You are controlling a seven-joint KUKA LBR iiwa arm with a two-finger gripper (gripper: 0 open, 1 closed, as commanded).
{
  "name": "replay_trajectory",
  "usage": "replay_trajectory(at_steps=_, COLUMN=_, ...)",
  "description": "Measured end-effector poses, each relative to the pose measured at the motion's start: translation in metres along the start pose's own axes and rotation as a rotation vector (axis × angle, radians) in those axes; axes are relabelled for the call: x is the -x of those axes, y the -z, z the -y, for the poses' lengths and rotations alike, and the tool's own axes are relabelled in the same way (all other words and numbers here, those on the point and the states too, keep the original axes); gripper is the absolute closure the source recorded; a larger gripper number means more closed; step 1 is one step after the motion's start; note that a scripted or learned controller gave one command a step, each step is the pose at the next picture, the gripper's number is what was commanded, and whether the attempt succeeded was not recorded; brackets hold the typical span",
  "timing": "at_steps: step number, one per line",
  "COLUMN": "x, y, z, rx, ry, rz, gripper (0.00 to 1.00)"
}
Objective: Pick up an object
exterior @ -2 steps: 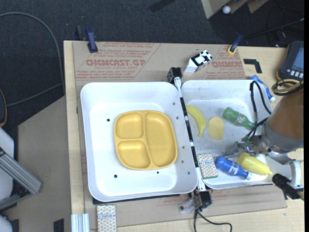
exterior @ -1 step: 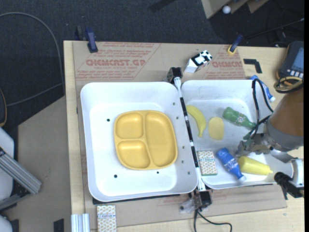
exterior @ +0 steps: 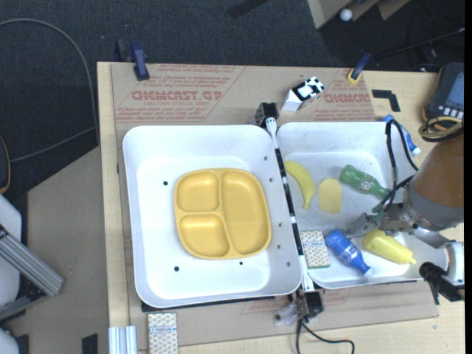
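Gripper (exterior: 377, 223) hung low in right white bin (exterior: 324, 137), fingers' state impossible to tell; yellow plastic bottle (exterior: 389, 247) lay just beneath, long axis slanting toward blue bottle (exterior: 345, 250) alongside.

Two white bins (exterior: 140, 198); one yellow tray (exterior: 221, 212), banana (exterior: 301, 181), green bottle (exterior: 363, 180), blue bottle (exterior: 346, 251), yellow bottle (exterior: 389, 247).

The desk (exterior: 221, 94), topped with printed cardboard, carries two shallow white bins side by side: the left bin (exterior: 147, 198) and the right bin (exterior: 324, 135). A small patterned card (exterior: 162, 329) lies near its front edge.
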State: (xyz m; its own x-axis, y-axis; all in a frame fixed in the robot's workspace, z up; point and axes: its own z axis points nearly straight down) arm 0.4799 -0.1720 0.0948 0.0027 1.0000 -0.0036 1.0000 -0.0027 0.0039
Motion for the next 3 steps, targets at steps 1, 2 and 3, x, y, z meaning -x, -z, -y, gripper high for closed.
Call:
replay_trajectory(at_steps=1, x=-0.047, y=-0.01, z=-0.122, rx=-0.003, ry=0.005, rz=-0.004, gripper=0.0)
replay_trajectory(at_steps=2, x=-0.079, y=-0.011, z=-0.049, rx=-0.007, ry=0.003, rz=-0.005, gripper=0.0)
replay_trajectory(at_steps=3, x=-0.067, y=-0.01, z=-0.022, rx=-0.006, ry=0.002, rz=-0.005, gripper=0.0)
